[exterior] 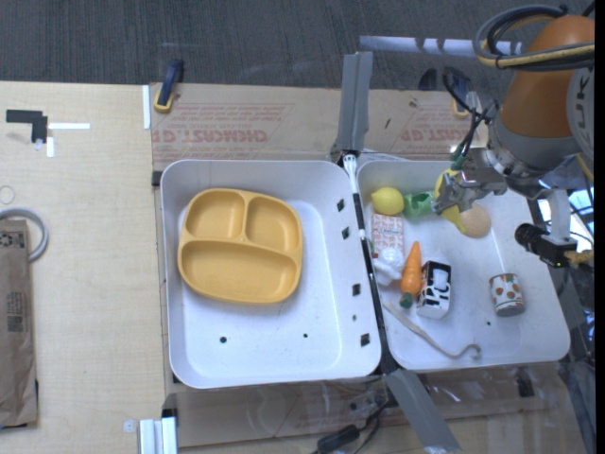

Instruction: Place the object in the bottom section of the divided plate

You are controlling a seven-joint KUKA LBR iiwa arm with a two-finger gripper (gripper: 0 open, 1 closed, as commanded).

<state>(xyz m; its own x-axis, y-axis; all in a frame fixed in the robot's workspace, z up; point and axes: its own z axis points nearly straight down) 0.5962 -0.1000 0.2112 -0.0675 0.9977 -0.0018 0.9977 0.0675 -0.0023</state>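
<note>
Sitting in left bin (189, 348): yellow divided plate (241, 245), wide bottom section near edge, bare, awaiting drop. Right bin (529, 348) holds lemon (387, 200), green piece (418, 202), carrot (410, 270), can (507, 294), pale egg-like object (474, 221). Gripper (452, 195) low over far-right cluster, likely picking; target unclear. Jaw state: cannot tell.

Gripper (452, 195) fingertips too small and cluttered to read; state unclear. Arm (553, 74) cut off by right and top edges. Gripper hides part of a yellowish object (473, 221) in right bin (529, 348). Brown bag (17, 320) cut off at left edge.
</note>
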